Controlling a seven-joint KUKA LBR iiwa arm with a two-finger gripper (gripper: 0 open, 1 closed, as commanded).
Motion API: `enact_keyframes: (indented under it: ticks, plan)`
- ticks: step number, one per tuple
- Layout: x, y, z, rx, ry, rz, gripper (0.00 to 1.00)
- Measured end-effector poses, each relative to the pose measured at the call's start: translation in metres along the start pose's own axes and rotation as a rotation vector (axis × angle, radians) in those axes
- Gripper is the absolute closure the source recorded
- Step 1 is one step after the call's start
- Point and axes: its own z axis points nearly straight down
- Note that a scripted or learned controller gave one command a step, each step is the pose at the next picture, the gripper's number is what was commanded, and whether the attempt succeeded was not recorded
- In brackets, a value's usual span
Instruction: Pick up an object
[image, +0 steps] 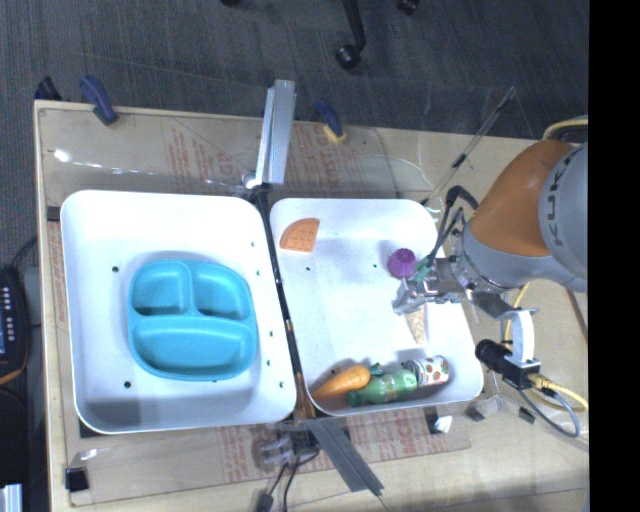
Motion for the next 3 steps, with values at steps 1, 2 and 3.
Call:
enact_keyframes:
  ticks: [1, 2, 3]
  plan:
    - [0.0, 0.0, 0.0, 0.0, 0.0, 0.0, 0.0]
    - [0.001, -0.035, 0.097, 0.001, 0.001, -0.002, 0.0]
    - [0.001, -0.033, 0.086, -0.002, 0.0, -0.007, 1.0]
